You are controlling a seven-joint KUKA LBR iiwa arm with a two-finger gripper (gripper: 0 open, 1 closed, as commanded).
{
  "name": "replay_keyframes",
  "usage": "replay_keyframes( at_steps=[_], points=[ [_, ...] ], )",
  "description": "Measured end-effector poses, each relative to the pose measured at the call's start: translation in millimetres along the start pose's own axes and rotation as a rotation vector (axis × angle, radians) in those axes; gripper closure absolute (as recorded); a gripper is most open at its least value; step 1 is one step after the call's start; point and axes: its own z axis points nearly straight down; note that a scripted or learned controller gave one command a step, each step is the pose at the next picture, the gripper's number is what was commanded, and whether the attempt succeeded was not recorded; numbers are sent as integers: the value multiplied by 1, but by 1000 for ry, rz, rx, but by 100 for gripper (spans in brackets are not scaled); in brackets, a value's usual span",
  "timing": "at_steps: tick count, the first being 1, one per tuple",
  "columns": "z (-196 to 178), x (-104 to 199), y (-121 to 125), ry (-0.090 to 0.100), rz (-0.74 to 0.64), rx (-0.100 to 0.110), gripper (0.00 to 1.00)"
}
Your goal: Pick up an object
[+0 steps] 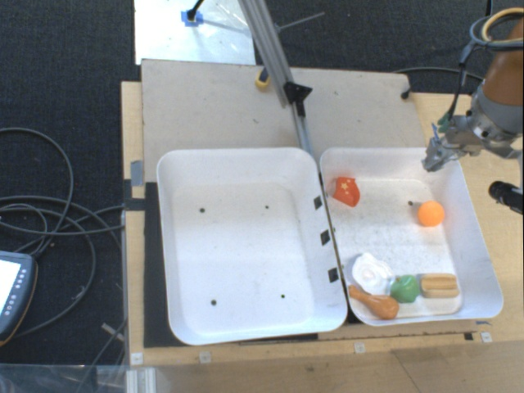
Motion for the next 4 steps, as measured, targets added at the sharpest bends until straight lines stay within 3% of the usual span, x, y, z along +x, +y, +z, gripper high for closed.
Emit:
replay_keyframes(
  at_steps=[1,4],
  points=[
    [-5,0,1,2,0,6,100],
    [-1,134,-71,5,-2,11,100]
  ],
)
